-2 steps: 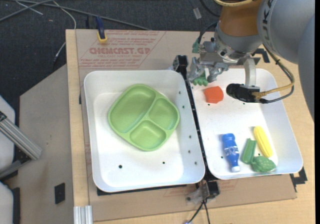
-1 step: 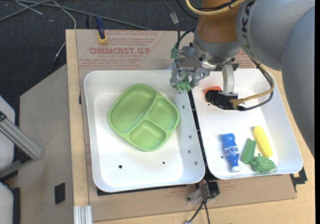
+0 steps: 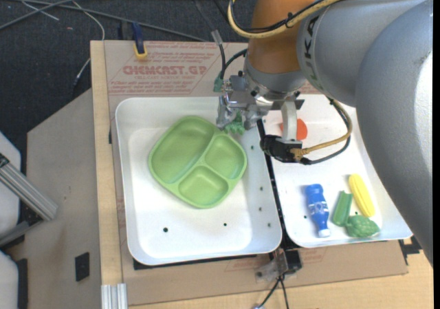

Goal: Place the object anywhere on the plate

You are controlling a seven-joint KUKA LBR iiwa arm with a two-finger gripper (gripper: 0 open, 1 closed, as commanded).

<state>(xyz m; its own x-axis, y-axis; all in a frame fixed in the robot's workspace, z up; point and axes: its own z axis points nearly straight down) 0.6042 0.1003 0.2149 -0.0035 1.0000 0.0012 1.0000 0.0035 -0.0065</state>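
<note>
A light green divided plate (image 3: 196,161) lies in the left white bin (image 3: 144,225). My gripper (image 3: 234,120) hangs over the plate's far right corner, close to the wall between the bins. A small dark green object (image 3: 238,125) shows between its fingers, just above the plate's rim, and the gripper is shut on it. The wrist hides most of that object, so I cannot tell its shape.
The right bin (image 3: 385,228) holds a blue bottle (image 3: 315,208), a green piece (image 3: 340,207), a yellow corn cob (image 3: 361,194), a green broccoli (image 3: 361,226) and a red-orange item (image 3: 294,128) partly under the arm. Cardboard (image 3: 165,63) lies behind the bins.
</note>
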